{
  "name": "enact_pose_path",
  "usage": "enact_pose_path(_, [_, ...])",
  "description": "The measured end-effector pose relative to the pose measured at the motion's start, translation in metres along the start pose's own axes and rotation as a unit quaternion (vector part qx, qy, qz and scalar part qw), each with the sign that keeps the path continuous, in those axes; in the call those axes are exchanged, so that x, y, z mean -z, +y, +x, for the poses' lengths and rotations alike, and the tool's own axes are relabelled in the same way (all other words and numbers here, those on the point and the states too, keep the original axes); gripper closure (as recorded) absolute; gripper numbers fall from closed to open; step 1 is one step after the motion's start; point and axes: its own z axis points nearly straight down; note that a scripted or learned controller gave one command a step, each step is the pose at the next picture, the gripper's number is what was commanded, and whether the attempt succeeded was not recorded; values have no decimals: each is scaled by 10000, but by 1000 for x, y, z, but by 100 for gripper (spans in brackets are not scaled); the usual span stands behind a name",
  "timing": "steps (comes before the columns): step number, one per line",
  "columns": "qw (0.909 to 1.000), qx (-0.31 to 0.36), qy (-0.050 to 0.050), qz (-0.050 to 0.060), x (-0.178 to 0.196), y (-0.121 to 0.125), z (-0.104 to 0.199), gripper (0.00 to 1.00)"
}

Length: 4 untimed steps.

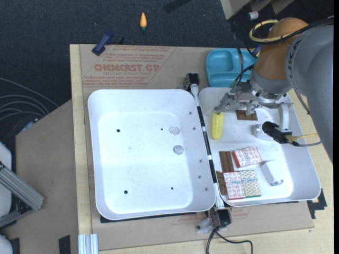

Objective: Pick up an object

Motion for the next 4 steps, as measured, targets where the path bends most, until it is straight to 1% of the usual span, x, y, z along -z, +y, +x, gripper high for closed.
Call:
enact_pose_path(1, [10000, -2, -4, -51, -9, -12, 11, 0])
enact_pose_path(2, [10000, 0, 2, -50, 2, -11, 12, 100])
enact_pose_path(3, [10000, 0, 3, -46, 2, -11, 12, 0])
enact_pose_path(4, [10000, -3, 3, 86, -19, -34, 12, 0])
